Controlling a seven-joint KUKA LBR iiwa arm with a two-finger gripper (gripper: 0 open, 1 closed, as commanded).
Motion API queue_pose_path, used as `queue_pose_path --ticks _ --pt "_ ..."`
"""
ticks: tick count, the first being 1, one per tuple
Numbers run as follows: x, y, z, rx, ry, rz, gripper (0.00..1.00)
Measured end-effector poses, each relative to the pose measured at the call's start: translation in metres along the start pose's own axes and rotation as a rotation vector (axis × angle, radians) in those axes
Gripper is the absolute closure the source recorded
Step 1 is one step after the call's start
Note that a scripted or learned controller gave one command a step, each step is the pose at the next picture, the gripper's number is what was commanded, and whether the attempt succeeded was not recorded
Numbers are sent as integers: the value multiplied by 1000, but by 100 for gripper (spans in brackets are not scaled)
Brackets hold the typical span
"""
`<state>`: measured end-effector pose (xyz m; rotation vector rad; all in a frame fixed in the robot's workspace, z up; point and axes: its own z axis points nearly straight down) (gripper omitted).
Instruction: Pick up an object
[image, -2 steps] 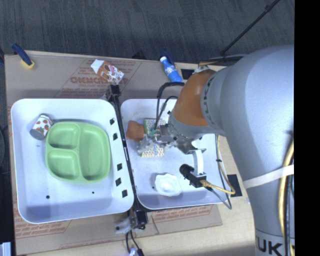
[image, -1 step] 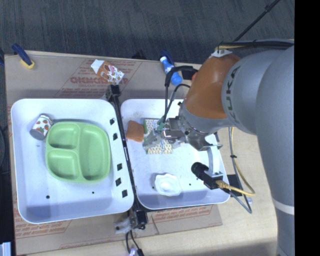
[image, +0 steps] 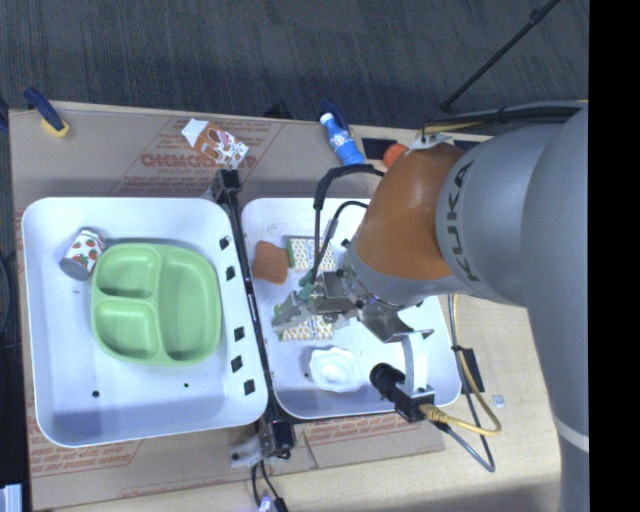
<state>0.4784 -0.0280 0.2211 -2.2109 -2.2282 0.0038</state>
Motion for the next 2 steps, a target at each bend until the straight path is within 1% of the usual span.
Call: queue_pose_path --ticks 1,2 --pt "-27 -3 30 1 0 2 100" --pt "-26 -2 20 0 0 -3 100"
